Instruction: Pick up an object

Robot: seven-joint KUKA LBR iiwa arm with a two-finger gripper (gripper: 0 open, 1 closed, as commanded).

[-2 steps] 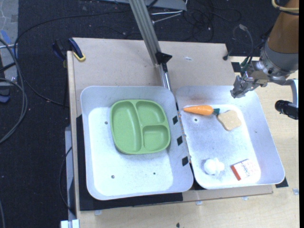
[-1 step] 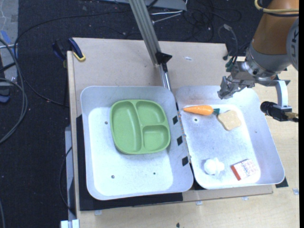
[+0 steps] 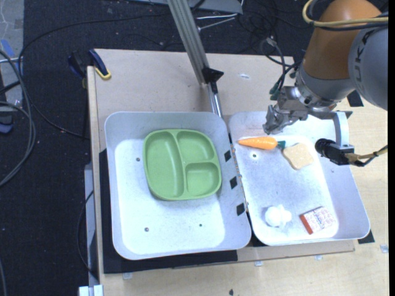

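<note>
An orange carrot with a green stem end lies at the far edge of the right bin. Beside it to the right is a tan slice of bread. A white lumpy object and a red-and-white packet rest near the bin's front. My gripper hangs over the far left corner of this bin, just above and slightly right of the carrot; I see nothing held in it. The left bin holds a green divided plate.
A metal pole slants down to the bench behind the two bins. A blue-and-yellow clamp sits at the bench's far left corner. Bare bin floor lies in the middle of the right bin and in front of the plate.
</note>
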